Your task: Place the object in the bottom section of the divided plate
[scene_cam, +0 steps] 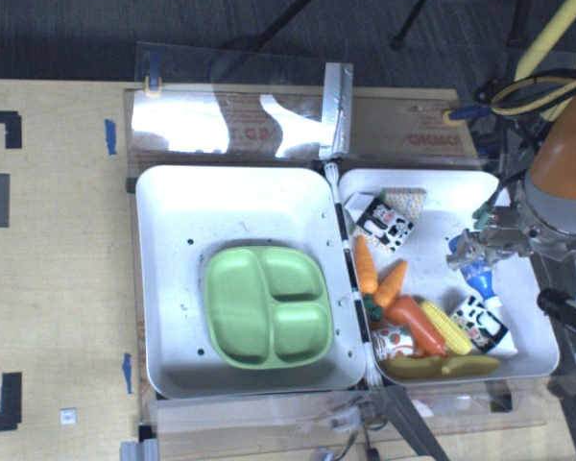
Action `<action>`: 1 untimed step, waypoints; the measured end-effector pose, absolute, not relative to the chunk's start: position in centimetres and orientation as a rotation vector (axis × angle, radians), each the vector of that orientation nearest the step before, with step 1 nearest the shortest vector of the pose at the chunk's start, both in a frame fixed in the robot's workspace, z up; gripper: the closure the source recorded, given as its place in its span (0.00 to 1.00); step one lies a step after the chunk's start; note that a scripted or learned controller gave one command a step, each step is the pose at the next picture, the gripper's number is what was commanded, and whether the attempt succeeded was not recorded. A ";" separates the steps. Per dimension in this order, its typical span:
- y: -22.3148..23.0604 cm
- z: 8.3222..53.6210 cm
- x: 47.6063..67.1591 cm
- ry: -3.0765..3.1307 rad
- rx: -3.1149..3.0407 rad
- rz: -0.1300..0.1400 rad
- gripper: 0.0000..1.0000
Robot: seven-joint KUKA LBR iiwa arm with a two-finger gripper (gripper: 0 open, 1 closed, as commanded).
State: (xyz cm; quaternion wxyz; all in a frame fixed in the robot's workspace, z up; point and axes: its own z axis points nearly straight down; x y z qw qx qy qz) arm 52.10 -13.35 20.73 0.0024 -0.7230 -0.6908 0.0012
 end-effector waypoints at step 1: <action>-5.8 21.6 51.0 -2.304 -2.129 0.005 1.00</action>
